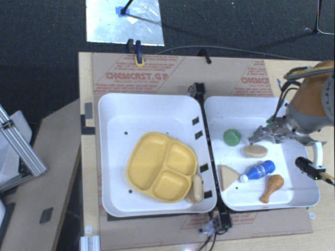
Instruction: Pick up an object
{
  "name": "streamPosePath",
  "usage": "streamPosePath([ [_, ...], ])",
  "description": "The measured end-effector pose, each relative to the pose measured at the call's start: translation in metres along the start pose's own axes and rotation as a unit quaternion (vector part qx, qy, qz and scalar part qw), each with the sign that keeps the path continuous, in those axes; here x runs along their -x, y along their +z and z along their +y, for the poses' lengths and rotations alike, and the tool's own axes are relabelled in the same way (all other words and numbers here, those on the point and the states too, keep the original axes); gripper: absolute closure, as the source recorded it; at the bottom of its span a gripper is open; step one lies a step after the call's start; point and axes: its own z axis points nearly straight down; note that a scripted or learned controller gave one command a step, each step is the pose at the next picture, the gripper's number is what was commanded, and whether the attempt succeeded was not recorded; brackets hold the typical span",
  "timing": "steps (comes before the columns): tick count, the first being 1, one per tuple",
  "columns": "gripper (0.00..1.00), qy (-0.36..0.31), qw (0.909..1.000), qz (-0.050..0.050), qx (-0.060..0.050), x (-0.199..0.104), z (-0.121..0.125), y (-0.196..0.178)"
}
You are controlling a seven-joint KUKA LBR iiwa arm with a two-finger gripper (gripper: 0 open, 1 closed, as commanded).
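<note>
Gripper hovered in the right bin — just beyond the beige bread roll; whether open or closed, unclear.

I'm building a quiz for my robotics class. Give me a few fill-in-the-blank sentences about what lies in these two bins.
1. The yellow tray lies in the ____ bin.
2. The ball in the right bin is ____ in colour.
3. The bottle has a ____ body.
4. The claw hangs over the ____ bin.

Missing words: left; green; blue; right
</note>
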Motion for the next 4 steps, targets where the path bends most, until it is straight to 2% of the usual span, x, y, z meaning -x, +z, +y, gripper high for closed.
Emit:
streamPosePath([
  [1,1.00,-0.001,1.0000,0.000,-0.002,0.000,-0.001,-0.009],
  [2,1.00,-0.002,1.0000,-0.001,-0.002,0.004,0.002,-0.073],
  [4,1.00,-0.003,1.0000,0.000,-0.002,0.001,0.000,-0.163],
])
